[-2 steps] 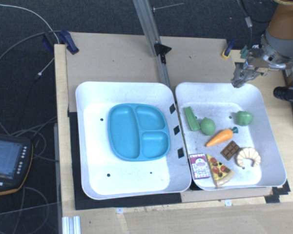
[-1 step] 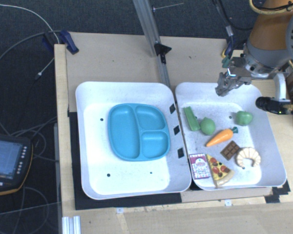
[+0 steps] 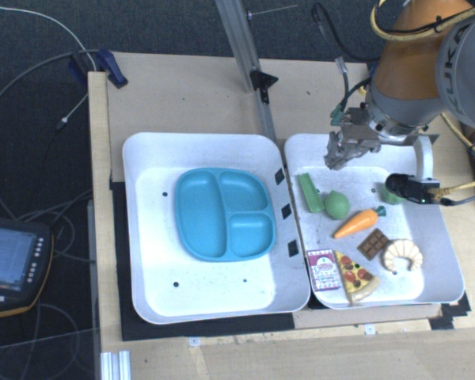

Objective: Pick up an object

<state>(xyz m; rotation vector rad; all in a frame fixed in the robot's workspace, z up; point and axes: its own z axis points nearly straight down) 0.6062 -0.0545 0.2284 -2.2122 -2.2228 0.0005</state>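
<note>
Hanging above the right bin [image 3: 435, 287]'s far end, the gripper [image 3: 338, 158] is dark and blurred, its state impossible to tell; green pepper [image 3: 336, 204], carrot [image 3: 355, 222] and croissant [image 3: 402, 254] lie below, untouched.

Arm [image 3: 427, 54]: orange band above grey wrist, grey link at right. Black cables loop along it. Gripper [image 3: 338, 158]: grey metal, compact.
</note>
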